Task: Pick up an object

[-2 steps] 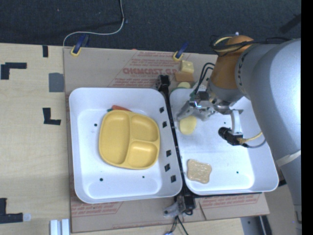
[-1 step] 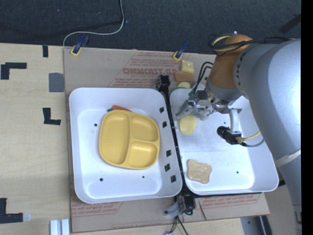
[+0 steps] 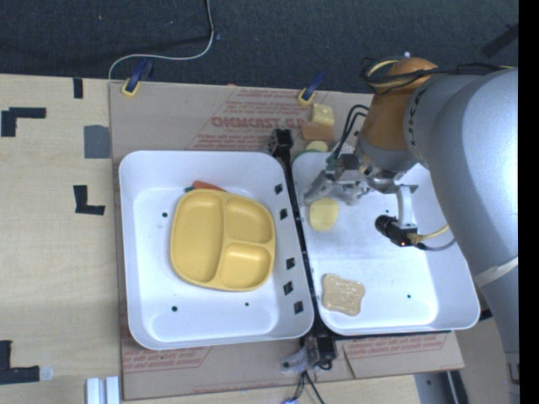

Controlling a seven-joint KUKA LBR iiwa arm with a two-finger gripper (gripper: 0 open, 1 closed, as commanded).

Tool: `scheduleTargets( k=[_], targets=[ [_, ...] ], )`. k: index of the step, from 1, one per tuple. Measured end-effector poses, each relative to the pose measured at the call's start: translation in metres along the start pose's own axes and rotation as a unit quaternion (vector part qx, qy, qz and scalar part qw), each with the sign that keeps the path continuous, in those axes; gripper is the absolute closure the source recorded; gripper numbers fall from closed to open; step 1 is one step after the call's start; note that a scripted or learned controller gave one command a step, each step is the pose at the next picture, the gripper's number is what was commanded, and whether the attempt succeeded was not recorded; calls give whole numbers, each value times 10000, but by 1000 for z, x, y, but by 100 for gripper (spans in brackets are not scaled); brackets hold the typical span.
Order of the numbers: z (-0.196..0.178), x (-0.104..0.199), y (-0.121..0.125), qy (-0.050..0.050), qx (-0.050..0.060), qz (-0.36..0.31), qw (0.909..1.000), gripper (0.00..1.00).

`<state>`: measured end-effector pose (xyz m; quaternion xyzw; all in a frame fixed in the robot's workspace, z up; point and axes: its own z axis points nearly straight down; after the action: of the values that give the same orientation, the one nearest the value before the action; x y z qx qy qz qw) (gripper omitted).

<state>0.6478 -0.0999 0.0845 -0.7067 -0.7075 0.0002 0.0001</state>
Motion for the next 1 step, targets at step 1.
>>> scheduleTargets(
  k=[1],
  targets=[
    [0, 3, -9, -9, -1, 4, 10000, 0]
  ],
)
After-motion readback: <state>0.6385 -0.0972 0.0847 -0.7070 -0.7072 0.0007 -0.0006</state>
